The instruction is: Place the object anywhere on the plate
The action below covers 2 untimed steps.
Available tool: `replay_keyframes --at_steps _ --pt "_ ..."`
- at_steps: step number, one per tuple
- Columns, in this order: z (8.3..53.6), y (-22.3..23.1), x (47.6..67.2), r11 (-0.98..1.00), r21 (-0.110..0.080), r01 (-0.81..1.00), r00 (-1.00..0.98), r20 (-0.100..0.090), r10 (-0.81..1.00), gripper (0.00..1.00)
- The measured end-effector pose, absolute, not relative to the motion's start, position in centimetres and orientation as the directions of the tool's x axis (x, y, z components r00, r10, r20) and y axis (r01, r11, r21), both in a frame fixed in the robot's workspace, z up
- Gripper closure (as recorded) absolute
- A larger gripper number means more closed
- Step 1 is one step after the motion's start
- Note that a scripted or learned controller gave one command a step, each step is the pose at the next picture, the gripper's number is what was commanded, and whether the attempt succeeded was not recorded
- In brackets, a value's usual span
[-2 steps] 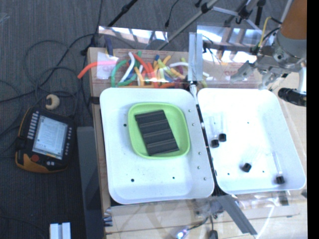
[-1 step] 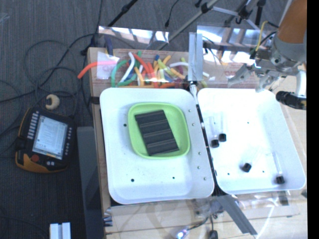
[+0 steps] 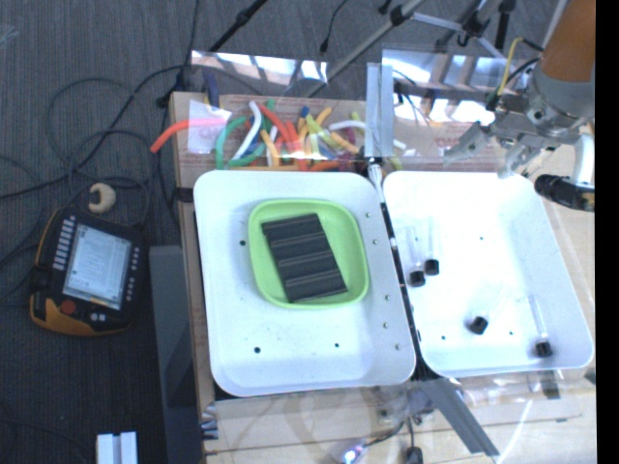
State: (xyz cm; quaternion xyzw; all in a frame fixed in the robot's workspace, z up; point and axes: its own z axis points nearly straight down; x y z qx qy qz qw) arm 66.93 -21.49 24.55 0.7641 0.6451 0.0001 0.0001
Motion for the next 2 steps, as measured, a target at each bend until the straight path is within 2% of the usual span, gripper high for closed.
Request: replay_keyframes --at_steps 2 --pt "25.42 -20.49 66.87 -0.178 0.0 0.984 0.178 -0.002 0.984 0.0"
